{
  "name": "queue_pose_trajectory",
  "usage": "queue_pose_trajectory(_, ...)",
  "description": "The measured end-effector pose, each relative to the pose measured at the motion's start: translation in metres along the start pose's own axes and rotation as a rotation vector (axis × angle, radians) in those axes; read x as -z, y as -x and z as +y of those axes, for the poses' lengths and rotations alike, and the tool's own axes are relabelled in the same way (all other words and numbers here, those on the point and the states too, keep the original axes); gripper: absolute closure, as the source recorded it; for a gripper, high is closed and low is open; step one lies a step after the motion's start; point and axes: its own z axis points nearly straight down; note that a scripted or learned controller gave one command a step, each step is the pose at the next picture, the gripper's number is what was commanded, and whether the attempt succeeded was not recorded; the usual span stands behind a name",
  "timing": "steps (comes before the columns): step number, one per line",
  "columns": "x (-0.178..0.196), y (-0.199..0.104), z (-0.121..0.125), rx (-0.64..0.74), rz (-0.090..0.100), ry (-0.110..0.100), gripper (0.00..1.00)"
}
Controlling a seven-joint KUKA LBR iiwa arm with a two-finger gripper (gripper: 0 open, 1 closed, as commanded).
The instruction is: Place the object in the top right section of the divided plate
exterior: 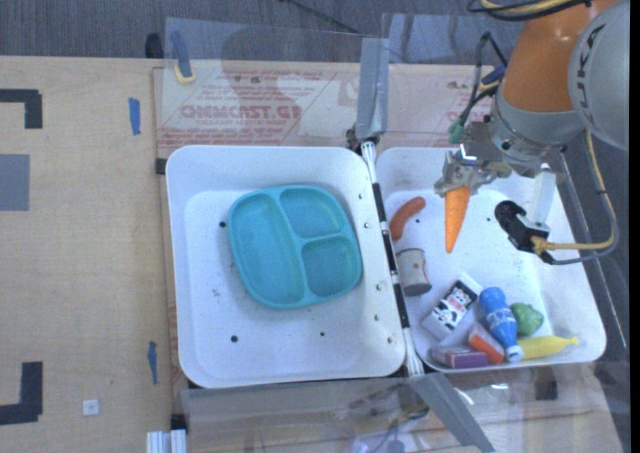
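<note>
A teal divided plate (pixel 250 241) lies in the left bin (pixel 200 191), with two smaller sections on its right side. An orange carrot (pixel 455 223) is in the right bin (pixel 590 326), pointing tip down toward the near side. My gripper (pixel 461 181) sits right at the carrot's thick upper end, and its fingers (pixel 447 181) are closed around that end. The carrot is well to the right of the plate, past the wall between the bins.
Left of the carrot lie a red sausage (pixel 405 216) and a small brown can (pixel 412 269). At the near end of the right bin are a black-and-white box (pixel 450 309), a blue bottle (pixel 497 313), a green item (pixel 527 319), a yellow banana (pixel 548 345) and a purple item (pixel 455 356).
</note>
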Motion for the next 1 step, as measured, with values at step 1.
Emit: queue_pose_trajectory(1, -0.0248, -0.0508, -0.0495, 0.238, 0.003, 0.0, 1.0)
